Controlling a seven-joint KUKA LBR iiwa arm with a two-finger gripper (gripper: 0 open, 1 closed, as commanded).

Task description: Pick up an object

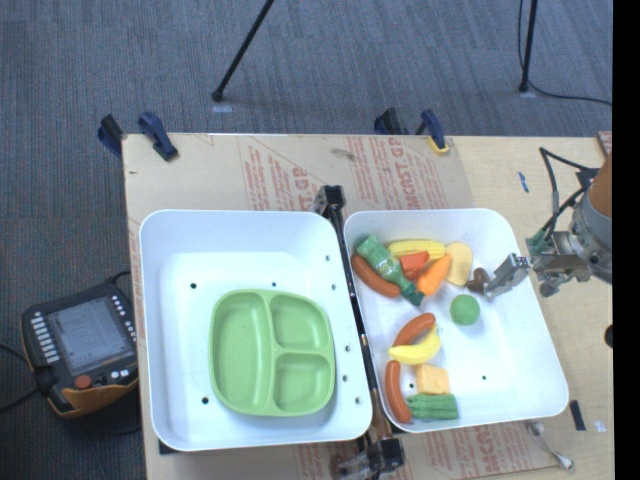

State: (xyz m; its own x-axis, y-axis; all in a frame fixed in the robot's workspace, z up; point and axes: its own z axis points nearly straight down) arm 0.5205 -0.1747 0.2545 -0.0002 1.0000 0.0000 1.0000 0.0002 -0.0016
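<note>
A grey carpeted floor (400, 38) surrounds the table (270, 173), whose top is covered with brown cardboard printed in red. At the far left, on the floor beside the table, lies a black and orange handheld control pendant with a grey screen (80, 346). Blue clamps (155, 133) grip the table's far edge, and thin black stand legs (245, 43) cross the carpet behind it.

The shallow white left bin (170, 238) holds a light green divided plastic plate (271, 352), which lies flat with three compartments. Just beside it, the shallow white right bin (520, 368) holds a scatter of toy food: a green bottle-shaped piece (385, 265) lying across a brown sausage (372, 278), an orange carrot (433, 275), a yellow corn cob (415, 249) and a pale yellow slice (459, 262) near the far wall; a small green ball (464, 310) sits alone toward the middle; nearer the front lie a red sausage (413, 328), a yellow banana (417, 349), a second red sausage (397, 392), a yellow cheese wedge (433, 378) and a green bean bundle (433, 407).

The grey arm (585, 243) reaches in from the right, roughly level. Its pincer (490, 281) sits over the right bin, just above and right of the green ball, near the pale slice. How far the pincer is open cannot be told.
</note>
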